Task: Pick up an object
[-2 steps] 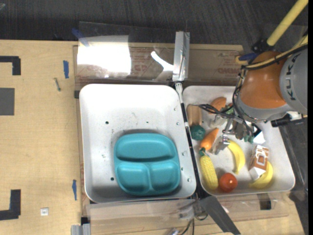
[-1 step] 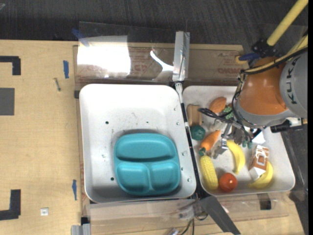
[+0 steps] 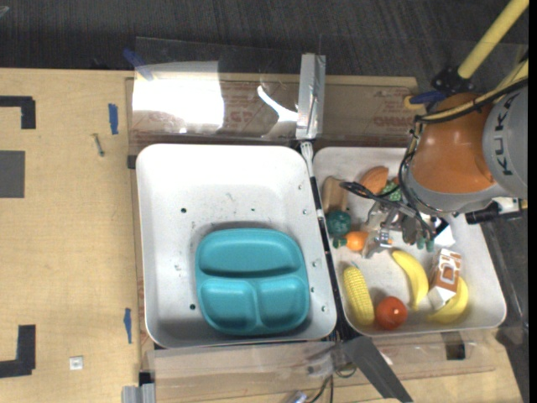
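1. The arm comes in from the right, its orange band (image 3: 453, 154) hanging over the far right corner of the right bin (image 3: 491, 263)
2. The gripper (image 3: 388, 232) is down low in that bin, among the toy food; whether it is clenched or released I cannot tell
3. Just left of the gripper sits a small orange fruit (image 3: 356, 242), with a dark green toy (image 3: 338, 222) beside it against the bin's left wall
4. Nearer the front edge lie a corn cob (image 3: 358, 295) and a red tomato (image 3: 390, 311), close together
5. A banana (image 3: 412, 275) curves just below the gripper, and a second banana (image 3: 451, 303) lies toward the right corner, next to a small white and orange carton (image 3: 446, 269)
6. At the back of the bin there is an orange-brown piece of toy food (image 3: 374, 178), partly hidden by the arm
7. The left bin (image 3: 168, 183) holds a teal divided plate (image 3: 252, 279), lying flat near its front
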You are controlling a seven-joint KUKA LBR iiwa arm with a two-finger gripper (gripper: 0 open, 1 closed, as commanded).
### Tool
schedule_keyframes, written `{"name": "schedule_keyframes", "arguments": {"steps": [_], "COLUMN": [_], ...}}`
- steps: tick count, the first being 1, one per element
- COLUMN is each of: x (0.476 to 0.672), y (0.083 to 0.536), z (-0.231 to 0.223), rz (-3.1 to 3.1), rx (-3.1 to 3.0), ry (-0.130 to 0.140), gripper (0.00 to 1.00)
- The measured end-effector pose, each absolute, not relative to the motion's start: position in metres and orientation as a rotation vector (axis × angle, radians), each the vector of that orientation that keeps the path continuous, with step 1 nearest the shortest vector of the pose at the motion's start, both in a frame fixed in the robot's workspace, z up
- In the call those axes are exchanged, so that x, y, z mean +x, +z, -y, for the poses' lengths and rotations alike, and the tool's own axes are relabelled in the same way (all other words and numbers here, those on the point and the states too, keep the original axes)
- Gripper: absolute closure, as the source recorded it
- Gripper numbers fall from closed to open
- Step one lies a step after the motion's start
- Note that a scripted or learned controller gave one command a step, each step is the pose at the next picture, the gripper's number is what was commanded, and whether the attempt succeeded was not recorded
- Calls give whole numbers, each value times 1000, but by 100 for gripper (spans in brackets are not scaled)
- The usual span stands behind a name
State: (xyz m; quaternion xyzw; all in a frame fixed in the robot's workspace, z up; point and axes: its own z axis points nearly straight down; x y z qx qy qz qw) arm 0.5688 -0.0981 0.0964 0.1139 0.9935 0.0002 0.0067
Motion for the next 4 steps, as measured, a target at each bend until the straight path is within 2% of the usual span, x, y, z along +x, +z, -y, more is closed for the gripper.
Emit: {"name": "schedule_keyframes", "arguments": {"steps": [1,2,3,4], "x": [608,639,641,573], "y": [184,231,236,239], "z": [24,-5,-6,14], "rz": [-3061,-3066,-3066,-2990], "rx": [685,659,655,977], "ry": [3,3,0,-2], "gripper": [100,100,100,100]}}
